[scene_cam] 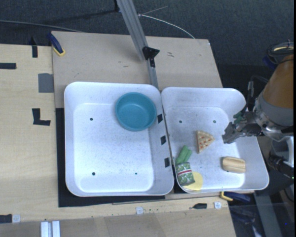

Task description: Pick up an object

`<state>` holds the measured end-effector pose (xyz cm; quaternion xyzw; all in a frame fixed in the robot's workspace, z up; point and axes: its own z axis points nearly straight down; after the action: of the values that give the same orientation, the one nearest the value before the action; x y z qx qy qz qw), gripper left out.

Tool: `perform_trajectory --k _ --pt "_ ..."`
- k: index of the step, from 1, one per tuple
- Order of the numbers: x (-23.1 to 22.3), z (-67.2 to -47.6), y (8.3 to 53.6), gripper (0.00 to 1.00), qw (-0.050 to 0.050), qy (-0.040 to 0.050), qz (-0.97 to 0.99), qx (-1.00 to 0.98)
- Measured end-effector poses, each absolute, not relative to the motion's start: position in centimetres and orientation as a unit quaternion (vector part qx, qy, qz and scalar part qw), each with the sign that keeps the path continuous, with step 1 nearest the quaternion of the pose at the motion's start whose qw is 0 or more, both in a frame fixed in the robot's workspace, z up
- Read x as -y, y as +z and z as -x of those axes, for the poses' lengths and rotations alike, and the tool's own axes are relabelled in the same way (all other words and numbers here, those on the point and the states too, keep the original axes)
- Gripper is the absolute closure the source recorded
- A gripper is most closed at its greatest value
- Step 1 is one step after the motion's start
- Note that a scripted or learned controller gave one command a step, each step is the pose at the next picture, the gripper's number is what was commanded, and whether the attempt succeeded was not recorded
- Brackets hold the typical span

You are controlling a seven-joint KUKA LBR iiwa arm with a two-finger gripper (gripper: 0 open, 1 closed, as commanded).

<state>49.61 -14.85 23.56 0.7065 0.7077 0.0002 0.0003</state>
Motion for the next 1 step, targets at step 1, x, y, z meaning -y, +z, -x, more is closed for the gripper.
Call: perform_trajectory --k 1 --pt "9.93 -51.51 22.45 1.0 -0.001 -0.0005 -0.705 -0.709"
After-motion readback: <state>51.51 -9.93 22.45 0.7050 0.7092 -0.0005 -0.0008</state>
